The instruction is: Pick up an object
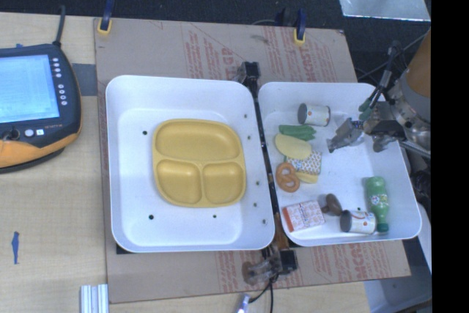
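My gripper [360, 137] hangs over the right bin [344, 176] near its upper right. Its fingers are spread open with only white bin floor between them. To its left stand a small can [315, 113], a green pea pod [297, 131] and a yellow oval piece [292, 146]. A pretzel [287, 177] lies lower left. Along the bin's front lie a red-and-white box [303, 215], a small brown piece [331, 203], a tipped can [357, 221] and a green bottle [377, 201].
The left bin [128, 157] holds a yellow divided plate [198, 161]. A tablet-like pendant [33, 102] rests on the bench at far left. Clamps and cables sit between the bins at the back and front edges.
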Motion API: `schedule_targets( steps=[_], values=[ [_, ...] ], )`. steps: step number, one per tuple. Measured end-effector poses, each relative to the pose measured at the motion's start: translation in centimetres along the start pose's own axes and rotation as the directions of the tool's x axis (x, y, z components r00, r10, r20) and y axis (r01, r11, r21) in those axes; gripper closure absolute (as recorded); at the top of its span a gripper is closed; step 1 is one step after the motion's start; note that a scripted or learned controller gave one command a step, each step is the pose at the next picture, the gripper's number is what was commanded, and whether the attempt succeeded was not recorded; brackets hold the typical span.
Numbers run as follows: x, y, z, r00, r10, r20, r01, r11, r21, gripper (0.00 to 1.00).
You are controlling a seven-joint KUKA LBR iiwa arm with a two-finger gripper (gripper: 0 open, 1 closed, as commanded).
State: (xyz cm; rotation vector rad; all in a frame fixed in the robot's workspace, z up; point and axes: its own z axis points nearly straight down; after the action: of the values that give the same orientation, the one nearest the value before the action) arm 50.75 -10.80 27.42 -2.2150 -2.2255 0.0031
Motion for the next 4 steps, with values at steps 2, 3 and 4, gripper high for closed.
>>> schedule_targets(
  steps=[2, 3, 4],
  values=[
    [-2.4, -3.2, 17.3, 1.000, -0.007, 0.001, 0.007, 1.000, 0.002, 1.00],
    [-2.4, -3.2, 17.3, 1.000, -0.006, 0.001, 0.006, 1.000, 0.002, 0.00],
    [1.5, 8.7, 18.0, 1.000, -0.001, 0.000, 0.001, 1.000, 0.000, 0.00]
  ],
)
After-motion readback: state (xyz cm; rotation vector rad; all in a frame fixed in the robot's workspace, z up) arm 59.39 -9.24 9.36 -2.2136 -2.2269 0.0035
